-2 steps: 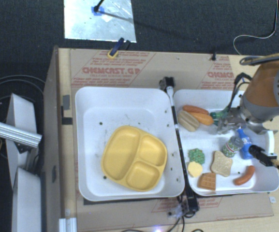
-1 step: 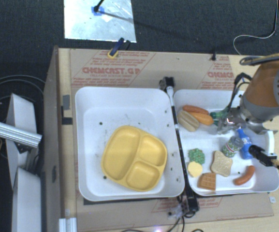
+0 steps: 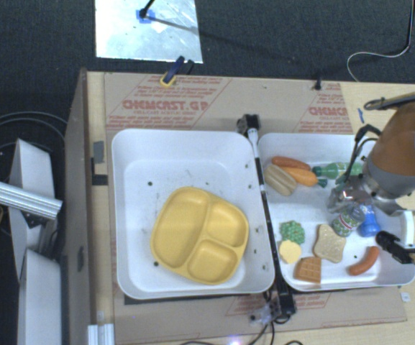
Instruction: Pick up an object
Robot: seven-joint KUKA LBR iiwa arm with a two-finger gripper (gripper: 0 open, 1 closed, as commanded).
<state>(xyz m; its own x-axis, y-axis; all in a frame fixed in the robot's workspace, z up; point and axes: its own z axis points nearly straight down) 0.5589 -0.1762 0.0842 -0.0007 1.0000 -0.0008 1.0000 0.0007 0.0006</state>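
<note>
Two shallow white bins are sitting side by side on the bench. The left bin is holding a yellow divided tray, lying slightly turned in the bin's lower middle. The right bin is holding a scatter of toy food. A hot dog bun and an orange carrot-like piece are lying at about 10 o'clock in that bin, touching each other. A green bottle is lying just beside them, toward 12 o'clock. A green broccoli piece is resting at about 8 o'clock, with a pale yellow round piece just below it. A waffle is sitting at 6 o'clock near the bin's front rim, and a slice of toast is lying just above and to its right. A sausage is lying at about 4 o'clock.

The arm is reaching in from 3 o'clock, and its gripper is hanging low over the right bin's middle, close above a small can-like item and next to a blue object. Whether the gripper is clasping anything cannot be told, since the wrist is hiding it.
</note>
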